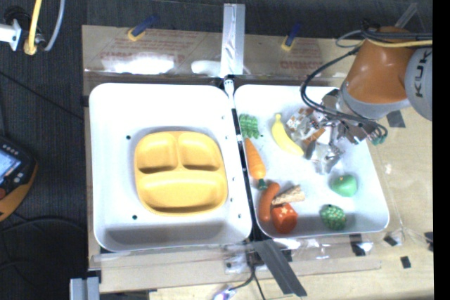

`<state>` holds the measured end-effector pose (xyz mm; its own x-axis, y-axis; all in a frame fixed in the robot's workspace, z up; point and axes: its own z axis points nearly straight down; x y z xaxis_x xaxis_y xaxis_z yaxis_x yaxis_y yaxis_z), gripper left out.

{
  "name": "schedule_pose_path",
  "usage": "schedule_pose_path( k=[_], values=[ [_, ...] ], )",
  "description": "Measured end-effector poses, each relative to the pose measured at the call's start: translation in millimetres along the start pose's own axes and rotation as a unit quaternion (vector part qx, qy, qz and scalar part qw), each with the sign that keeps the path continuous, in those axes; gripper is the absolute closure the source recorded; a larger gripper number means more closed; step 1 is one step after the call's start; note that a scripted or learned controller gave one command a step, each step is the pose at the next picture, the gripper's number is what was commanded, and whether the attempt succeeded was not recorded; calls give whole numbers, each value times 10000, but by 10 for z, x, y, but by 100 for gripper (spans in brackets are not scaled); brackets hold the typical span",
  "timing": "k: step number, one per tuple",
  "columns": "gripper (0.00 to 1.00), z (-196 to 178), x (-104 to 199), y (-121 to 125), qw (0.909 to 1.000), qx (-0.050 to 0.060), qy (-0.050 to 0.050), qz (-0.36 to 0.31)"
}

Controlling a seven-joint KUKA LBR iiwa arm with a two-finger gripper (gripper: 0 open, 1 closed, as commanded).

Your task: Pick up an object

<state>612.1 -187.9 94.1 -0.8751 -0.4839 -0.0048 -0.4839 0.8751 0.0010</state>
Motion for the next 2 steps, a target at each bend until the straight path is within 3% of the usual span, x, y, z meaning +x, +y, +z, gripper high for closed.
schedule_pose_path(
  k=[1, 2],
  values=[
    [0, 33, 516, 238, 9999, 34, -37, 92],
    [0, 39, -154, 398, 9968, 23, -17, 801]
  ],
)
